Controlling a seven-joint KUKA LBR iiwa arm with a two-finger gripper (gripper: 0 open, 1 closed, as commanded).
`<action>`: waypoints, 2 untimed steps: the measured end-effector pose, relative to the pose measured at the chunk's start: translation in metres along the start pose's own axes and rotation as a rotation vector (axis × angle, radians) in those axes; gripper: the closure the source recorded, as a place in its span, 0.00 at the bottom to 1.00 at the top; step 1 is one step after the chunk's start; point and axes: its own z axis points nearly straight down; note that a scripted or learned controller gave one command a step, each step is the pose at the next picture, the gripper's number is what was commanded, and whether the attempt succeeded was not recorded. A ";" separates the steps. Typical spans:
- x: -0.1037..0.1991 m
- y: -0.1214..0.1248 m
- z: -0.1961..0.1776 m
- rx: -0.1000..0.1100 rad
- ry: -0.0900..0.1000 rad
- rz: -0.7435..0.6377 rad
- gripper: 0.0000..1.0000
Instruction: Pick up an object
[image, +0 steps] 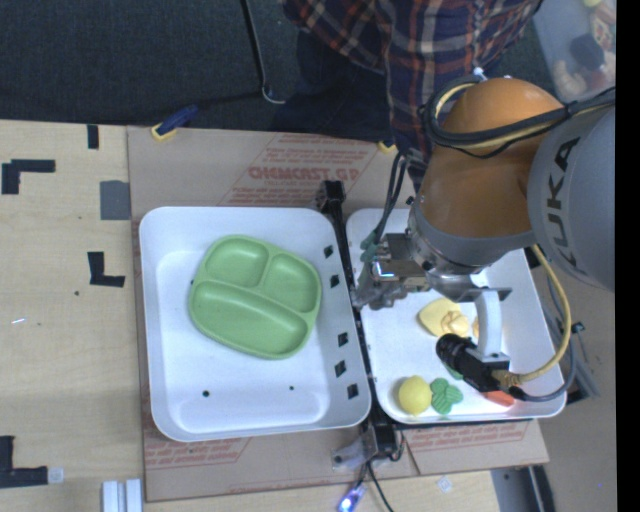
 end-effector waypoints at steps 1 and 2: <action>-0.020 0.057 -0.088 -0.005 -0.005 0.008 1.00; 0.049 0.009 -0.030 0.016 -0.004 0.002 1.00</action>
